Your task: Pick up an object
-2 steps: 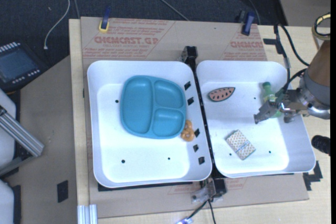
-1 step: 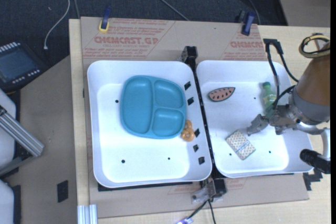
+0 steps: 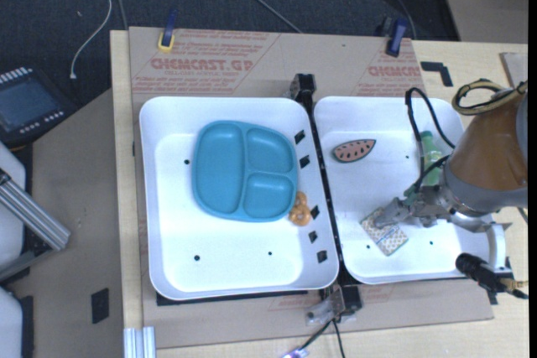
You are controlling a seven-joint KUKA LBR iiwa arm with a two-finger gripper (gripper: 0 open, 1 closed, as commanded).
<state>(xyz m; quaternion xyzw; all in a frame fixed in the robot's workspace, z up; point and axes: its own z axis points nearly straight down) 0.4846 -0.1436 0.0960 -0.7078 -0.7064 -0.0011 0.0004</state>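
Two white bins on the counter (image 3: 252,54). Arm (image 3: 491,155) comes in from the right edge, low over the right bin (image 3: 369,268). Pincer (image 3: 393,218) sits lower middle of that bin, right over a small flat speckled packet (image 3: 388,240); whether it's wide, narrow or gripping, I cannot tell, the tip is a grey blur merging with the packet.

Likely target: the packet, lower centre of the right bin, touching or just under the pincer tip. Other candidates: brown seed-patterned slice (image 3: 353,150) in the bin's upper left, well apart from the pincer; green thing (image 3: 430,148) near the arm at the bin's upper right.

Left bin (image 3: 168,205): blue divided plate (image 3: 245,170) in the middle, small orange-brown lump (image 3: 299,210) touching its lower right edge, next to the divider.

Risks, my guess: the packet is thin and lies flat, so the tip could slide over it or pinch only a corner and drop it on the lift. Pressing down could just shove it along the bin floor. The cable (image 3: 417,126) looping by the wrist could brush the green thing.

Hard to see: tip contact with the packet; the green thing is partly behind arm and cable, identity unclear; arm cut off by the right edge; lump too small to identify.
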